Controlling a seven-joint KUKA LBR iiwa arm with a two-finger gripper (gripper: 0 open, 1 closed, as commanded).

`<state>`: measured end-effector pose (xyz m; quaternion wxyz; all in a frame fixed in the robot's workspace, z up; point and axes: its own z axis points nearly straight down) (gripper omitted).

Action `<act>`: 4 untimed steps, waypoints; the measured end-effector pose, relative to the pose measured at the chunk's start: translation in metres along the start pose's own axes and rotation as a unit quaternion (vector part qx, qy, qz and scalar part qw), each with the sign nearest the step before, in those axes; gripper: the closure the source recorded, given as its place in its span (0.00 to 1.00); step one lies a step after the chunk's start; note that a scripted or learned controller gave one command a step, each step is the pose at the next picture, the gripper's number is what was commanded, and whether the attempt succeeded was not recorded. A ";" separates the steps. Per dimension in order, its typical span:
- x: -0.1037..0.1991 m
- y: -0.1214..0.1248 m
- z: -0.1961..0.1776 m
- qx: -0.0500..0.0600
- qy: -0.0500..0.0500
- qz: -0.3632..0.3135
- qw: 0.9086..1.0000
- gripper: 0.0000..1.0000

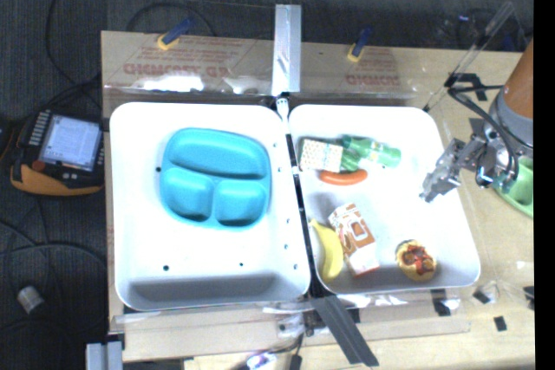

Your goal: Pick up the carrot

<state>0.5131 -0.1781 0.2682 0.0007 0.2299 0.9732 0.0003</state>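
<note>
The carrot (342, 178), a short orange-red stick, lies in the upper middle of the right bin (451, 225). It sits just below a green bottle (371, 153) and a white patterned box (320, 155). My gripper (436, 182) hangs over the right side of that bin, well to the right of the carrot and apart from it. It is open, with nothing between its fingers.
A banana (327, 249), a red-and-white carton (355, 239) and a round burger-like toy (415, 260) lie near the front of the right bin. The left bin (139, 264) holds a blue compartment tray (215, 175). A green object (524, 185) sits off the bench's right side.
</note>
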 end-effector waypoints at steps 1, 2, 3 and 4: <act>0.004 -0.053 0.033 0.001 0.000 0.124 0.992 1.00; 0.005 -0.045 -0.003 0.001 0.000 0.276 0.961 1.00; 0.020 -0.023 -0.037 0.001 0.000 0.426 0.905 1.00; 0.030 -0.004 -0.042 0.002 0.000 0.471 0.882 1.00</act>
